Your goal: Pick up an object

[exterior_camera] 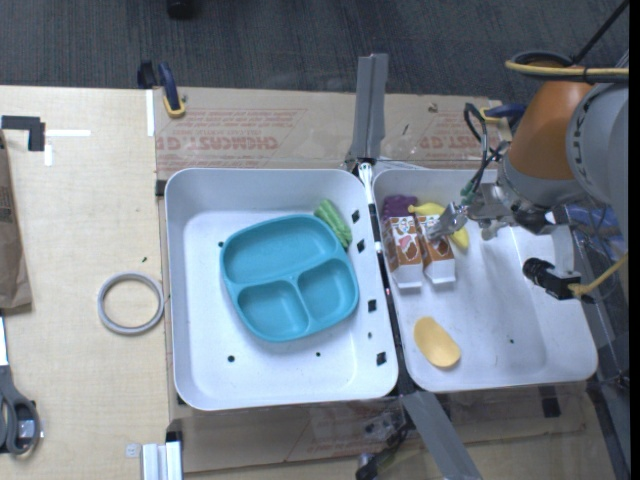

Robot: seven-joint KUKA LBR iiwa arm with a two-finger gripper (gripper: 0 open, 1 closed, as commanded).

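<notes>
Left bin point(185, 298): blue divided plate point(288, 278), green item point(334, 222) at its rim. Right bin point(520, 353): two small cartons point(420, 251) side by side, probably light and stiff, best taken across their narrow sides. Gripper point(452, 218) hovers at their upper end; its opening cannot be told.

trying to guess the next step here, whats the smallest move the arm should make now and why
Probably a short descent. The end effector hovers in the right bin over the yellow item and two cartons by the divider, nothing visibly between its fingers; lowering there seems the likeliest way to reach something.
</notes>
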